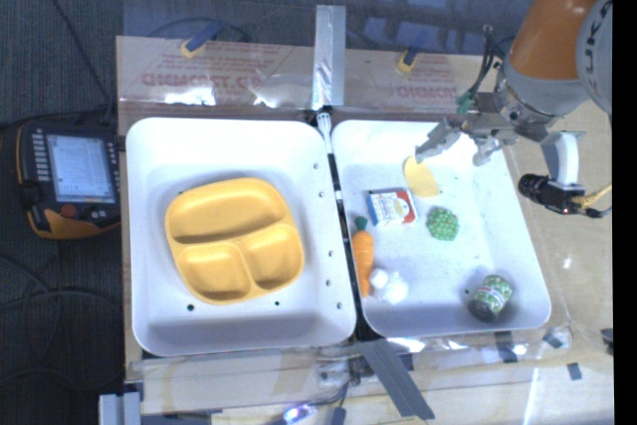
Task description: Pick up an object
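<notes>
Both bins (338, 214): smooth white plastic, slight sheen. Yellow tray (235, 239), left of frame: glossy moulded plastic. Carton (389, 207): printed card. Can (490, 297), lower right: shiny, printed label. Broccoli (443, 223): bumpy, matt. Carrot (363, 254): smooth. Backboard (229, 70), top: brown cardboard under glossy film. Floor (60, 35): dark, matt carpet.

Gripper (460, 143) at arm's end — fingers spread, nothing between.

The table (557, 244) carries two white bins side by side: the left bin (139, 244) and the right bin (528, 259), rims touching mid-table.
</notes>
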Action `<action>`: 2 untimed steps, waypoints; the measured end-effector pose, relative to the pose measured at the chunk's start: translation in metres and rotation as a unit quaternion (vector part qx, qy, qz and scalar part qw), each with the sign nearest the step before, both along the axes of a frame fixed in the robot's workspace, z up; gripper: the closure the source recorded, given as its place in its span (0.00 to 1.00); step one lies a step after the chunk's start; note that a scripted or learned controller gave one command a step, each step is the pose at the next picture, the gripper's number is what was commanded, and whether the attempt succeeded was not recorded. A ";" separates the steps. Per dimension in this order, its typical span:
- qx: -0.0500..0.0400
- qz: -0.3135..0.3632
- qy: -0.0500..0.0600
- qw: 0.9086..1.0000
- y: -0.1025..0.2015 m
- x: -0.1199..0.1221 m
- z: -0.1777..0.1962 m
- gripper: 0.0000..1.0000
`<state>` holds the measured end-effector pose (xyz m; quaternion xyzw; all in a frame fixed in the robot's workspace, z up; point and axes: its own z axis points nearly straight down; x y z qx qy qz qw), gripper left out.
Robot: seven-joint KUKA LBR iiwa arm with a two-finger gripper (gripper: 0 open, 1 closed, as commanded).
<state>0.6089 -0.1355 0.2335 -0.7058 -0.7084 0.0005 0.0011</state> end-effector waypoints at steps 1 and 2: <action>-0.001 0.043 0.001 0.999 -0.021 0.041 -0.115 0.00; -0.001 0.060 0.000 0.998 -0.047 -0.008 -0.099 0.00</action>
